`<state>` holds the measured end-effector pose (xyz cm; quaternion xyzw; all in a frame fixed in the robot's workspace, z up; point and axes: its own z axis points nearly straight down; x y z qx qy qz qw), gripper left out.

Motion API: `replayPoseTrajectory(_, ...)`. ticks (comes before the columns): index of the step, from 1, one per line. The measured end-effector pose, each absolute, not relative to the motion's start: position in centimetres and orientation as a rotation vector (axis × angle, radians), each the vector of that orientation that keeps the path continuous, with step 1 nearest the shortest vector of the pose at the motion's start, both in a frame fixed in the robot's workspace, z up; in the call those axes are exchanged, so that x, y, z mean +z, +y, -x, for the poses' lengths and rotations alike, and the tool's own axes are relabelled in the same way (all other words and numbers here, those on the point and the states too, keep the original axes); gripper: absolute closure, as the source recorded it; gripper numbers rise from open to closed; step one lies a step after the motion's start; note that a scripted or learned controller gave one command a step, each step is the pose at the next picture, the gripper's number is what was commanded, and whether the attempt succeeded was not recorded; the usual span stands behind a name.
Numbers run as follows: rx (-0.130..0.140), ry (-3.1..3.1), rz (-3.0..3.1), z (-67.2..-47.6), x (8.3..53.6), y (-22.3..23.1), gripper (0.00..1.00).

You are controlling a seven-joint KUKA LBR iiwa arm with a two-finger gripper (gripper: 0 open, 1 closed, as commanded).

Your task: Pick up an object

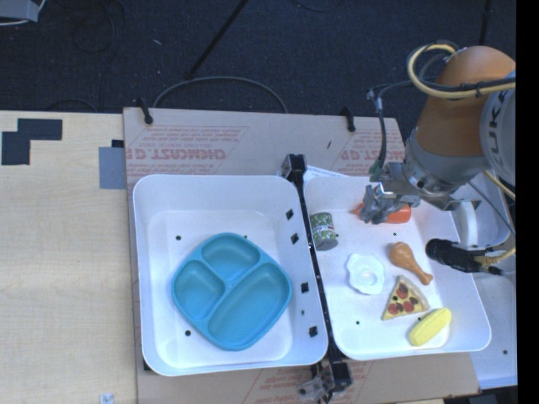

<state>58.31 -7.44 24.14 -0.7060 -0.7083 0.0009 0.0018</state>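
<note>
Orange thing [399, 215] near the right bin's [362, 337] 12 o'clock edge lies half hidden under the end effector [377, 206]. Just a red-orange patch shows at the end effector's 4 o'clock, and its shape and kind cannot be made out. Whether the end effector is open or closed cannot be told, nor whether it touches the orange thing or merely hangs over it.

The arm [459, 116] comes in from 2 o'clock, its outer side cut off by the frame. It bends down over the bin's far part, with the end effector turned toward 8 o'clock.

The rest of the right bin lies apart from the end effector. A can [322, 230] stands at the bin's 9 o'clock, near the divider. A white egg [365, 273] sits about mid-bin, with a drumstick [410, 262] at its 2 o'clock and a pizza slice [404, 300] at its 4 o'clock. A yellow thing [430, 326], too small to name, lies just beside the slice at the bin's 5 o'clock corner.

The left bin [156, 225] holds a blue plate [232, 290] with three compartments. Both bins rest on the table [67, 268].
</note>
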Motion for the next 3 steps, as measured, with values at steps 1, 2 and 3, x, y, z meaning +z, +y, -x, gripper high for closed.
replayPoseTrajectory(1, 0.001, -2.224, 2.215, -59.1, 24.8, -2.2, 1.00)
replayPoseTrajectory(2, 0.005, -2.223, 2.214, -59.2, 23.7, 3.8, 1.00)
replayPoseTrajectory(3, 0.002, -2.225, 2.215, -60.4, 23.0, 9.8, 1.00)
